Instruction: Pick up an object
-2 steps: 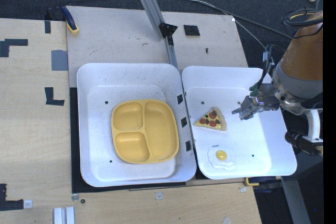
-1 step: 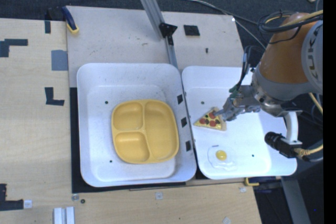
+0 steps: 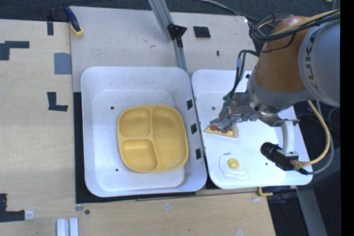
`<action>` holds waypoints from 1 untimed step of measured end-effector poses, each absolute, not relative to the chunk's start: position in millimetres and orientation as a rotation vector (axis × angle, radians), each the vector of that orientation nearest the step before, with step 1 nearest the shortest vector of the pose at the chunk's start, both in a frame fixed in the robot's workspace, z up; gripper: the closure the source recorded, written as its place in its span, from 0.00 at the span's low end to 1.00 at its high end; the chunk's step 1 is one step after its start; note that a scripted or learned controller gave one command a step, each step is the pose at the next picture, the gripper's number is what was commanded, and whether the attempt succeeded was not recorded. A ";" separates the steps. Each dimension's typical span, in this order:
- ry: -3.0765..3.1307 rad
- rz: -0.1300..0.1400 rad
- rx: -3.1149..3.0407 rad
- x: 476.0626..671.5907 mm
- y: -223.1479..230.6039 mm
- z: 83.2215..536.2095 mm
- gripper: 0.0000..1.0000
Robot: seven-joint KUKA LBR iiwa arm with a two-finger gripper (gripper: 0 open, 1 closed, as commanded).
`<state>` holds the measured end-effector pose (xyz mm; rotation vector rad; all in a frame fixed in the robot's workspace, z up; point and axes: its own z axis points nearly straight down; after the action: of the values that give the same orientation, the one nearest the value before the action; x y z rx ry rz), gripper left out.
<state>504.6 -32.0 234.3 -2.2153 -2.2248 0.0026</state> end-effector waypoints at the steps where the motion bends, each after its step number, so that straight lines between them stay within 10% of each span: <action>1: -2.227 0.001 -2.212 496.5 19.2 237.4 1.00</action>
<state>496.5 19.2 237.4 -2.2122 -2.2270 0.0013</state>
